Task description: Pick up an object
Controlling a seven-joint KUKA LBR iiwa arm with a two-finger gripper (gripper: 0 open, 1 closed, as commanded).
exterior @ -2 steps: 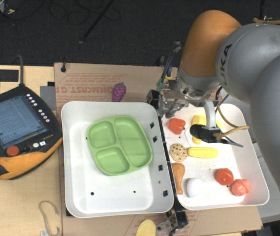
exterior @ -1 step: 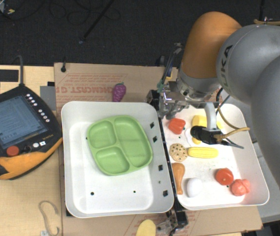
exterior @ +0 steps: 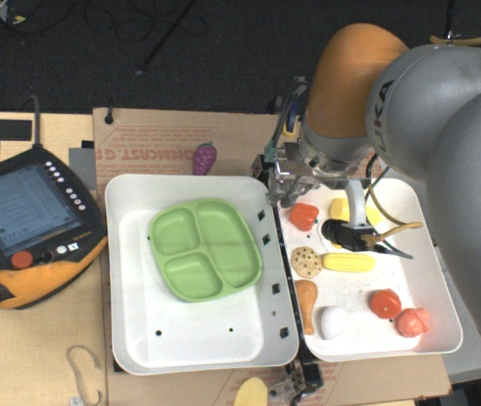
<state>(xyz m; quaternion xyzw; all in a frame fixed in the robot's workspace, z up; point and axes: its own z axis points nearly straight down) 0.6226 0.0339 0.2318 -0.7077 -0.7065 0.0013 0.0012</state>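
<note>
My gripper (exterior: pixel 286 189) hangs over the far left corner of the right bin (exterior: pixel 443 311), by the wall between the two bins. Just to its lower right lies a red pepper-like piece (exterior: pixel 303 216). A yellow piece (exterior: pixel 340 207) lies right of that, partly covered by the wrist. Lower in the same bin are a chocolate-chip cookie (exterior: pixel 306 262), a corn cob (exterior: pixel 347 263), a brown drumstick (exterior: pixel 306 300), a white egg (exterior: pixel 335 321), a red tomato (exterior: pixel 385 303) and a red strawberry-like piece (exterior: pixel 412 320). I see nothing held in the gripper.
The left bin (exterior: pixel 139 328) holds a green divided plate (exterior: pixel 204 248). A purple grape bunch (exterior: pixel 204 157) lies on the cardboard behind the bins. A yellow object (exterior: pixel 251 392) sits in front of them. A teach pendant (exterior: pixel 29 218) rests at the left.
</note>
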